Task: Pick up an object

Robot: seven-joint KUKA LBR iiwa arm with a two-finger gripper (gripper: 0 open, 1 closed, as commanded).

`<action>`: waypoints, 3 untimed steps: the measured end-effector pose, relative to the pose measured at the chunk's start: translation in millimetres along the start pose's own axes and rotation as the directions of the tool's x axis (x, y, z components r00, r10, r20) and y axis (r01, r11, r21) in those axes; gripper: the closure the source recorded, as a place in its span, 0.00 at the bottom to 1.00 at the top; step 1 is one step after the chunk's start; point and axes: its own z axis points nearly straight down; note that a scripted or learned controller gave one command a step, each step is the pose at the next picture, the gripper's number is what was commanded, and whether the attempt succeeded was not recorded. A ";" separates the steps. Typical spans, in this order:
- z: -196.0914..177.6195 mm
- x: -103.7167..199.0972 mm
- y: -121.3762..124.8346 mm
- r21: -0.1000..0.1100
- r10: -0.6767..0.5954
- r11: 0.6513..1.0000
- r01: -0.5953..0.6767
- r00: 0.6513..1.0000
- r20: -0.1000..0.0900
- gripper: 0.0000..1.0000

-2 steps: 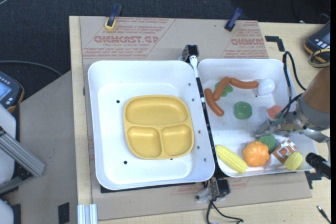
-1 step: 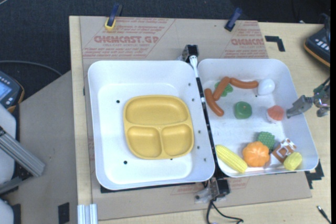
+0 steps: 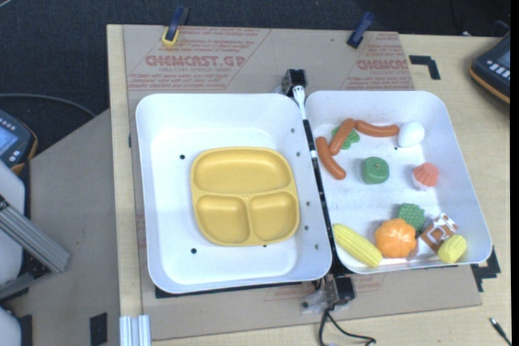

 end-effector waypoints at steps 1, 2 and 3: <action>-1.0 -0.3 0.3 0.013 0.002 1.000 -0.002 1.000 -0.002 1.00; 214.4 -15.3 -7.4 0.036 0.006 0.999 -0.005 1.000 -0.014 1.00; 325.4 10.8 68.1 0.025 -0.003 1.000 0.003 1.000 -0.011 1.00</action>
